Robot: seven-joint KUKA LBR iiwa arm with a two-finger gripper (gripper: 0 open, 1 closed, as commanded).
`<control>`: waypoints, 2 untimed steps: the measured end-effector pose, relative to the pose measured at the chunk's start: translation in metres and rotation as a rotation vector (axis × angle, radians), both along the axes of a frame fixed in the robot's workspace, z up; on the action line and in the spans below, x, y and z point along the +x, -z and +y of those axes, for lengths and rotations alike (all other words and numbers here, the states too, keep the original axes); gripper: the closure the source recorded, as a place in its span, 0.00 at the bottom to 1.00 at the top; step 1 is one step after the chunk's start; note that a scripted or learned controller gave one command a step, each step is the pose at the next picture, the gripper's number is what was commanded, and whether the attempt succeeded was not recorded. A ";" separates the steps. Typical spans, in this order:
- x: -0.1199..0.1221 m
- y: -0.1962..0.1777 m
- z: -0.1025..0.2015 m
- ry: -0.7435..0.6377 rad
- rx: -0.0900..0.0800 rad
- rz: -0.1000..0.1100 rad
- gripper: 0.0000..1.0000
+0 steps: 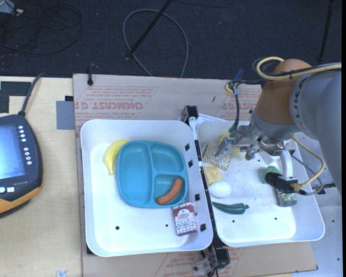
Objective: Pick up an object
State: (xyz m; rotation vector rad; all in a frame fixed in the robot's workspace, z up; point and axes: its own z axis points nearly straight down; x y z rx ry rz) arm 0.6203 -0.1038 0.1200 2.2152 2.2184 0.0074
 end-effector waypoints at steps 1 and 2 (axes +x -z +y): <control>0.025 0.022 0.000 -0.002 0.005 0.014 0.00; 0.026 0.026 -0.010 0.000 0.015 0.012 0.00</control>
